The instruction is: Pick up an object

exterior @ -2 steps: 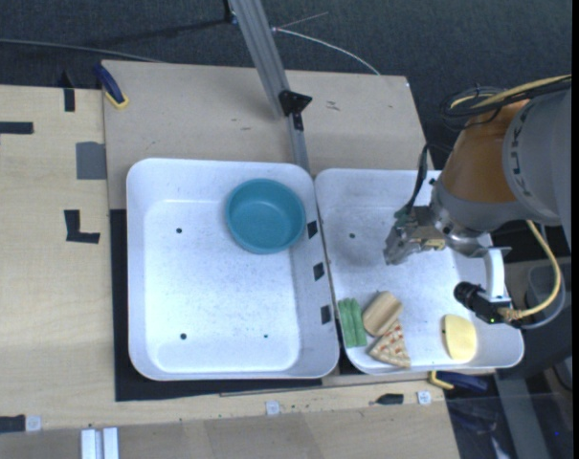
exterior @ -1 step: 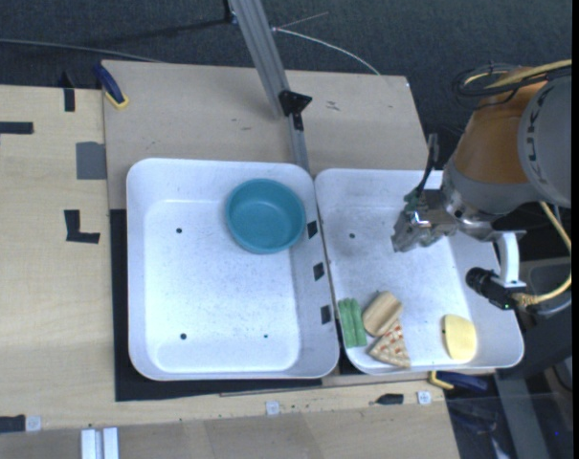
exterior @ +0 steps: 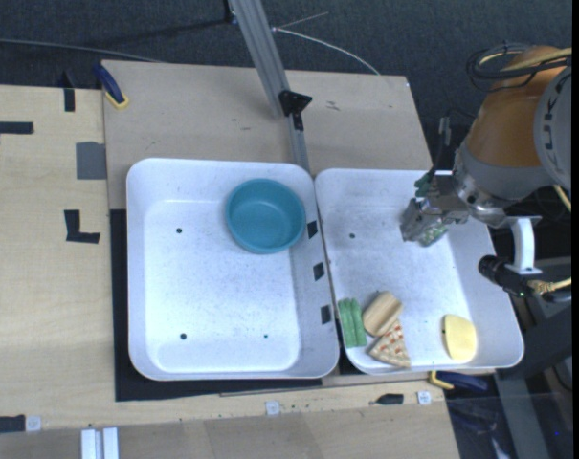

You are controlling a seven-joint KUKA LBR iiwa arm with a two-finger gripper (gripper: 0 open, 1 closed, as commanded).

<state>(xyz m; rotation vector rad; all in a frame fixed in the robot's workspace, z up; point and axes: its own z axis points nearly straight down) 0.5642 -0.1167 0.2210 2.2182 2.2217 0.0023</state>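
Note:
My gripper point(exterior: 424, 226) hangs over the right bin point(exterior: 366, 208), near its right side, above bare bin floor. Whether anything sits between its fingers cannot be made out from this angle. At the front of that bin lie a green stick-shaped piece point(exterior: 350, 321), a tan bread-like piece point(exterior: 382, 311), a pizza slice point(exterior: 391, 344) and a yellow rounded piece point(exterior: 459, 337). A blue bowl point(exterior: 265, 215) stands upright at the back of the left bin point(exterior: 174, 285).
A slanted metal pole point(exterior: 262, 46) runs down from the top to the gap between the bins. The arm's orange and grey body point(exterior: 519, 132) fills the right side. Black tape marks lie on the wooden bench point(exterior: 40, 256) to the left.

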